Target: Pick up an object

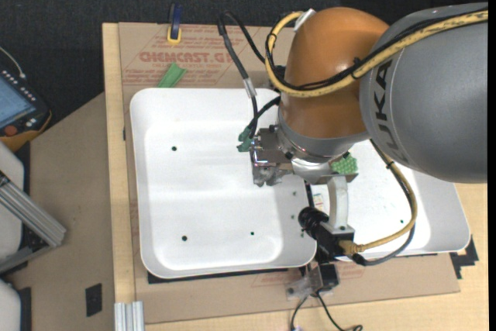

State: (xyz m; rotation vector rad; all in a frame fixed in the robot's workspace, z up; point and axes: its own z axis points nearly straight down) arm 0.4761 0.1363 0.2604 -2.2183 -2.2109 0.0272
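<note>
object [343,164]: small green studded piece, right bin [434,232], mostly hidden under arm [372,89] | hand [263,174]: state unclear

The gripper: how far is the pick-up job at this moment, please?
Done: the arm has reached over the bins, and the gripper sits above the right edge of the left bin. In hand: nothing visible between its fingers. Left: grasping and lifting an object; a green item peeks out beside the wrist.

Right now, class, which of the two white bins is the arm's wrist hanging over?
The left bin: the orange band and wrist hang above its right edge. The right bin lies mostly hidden beneath the grey arm.
</note>
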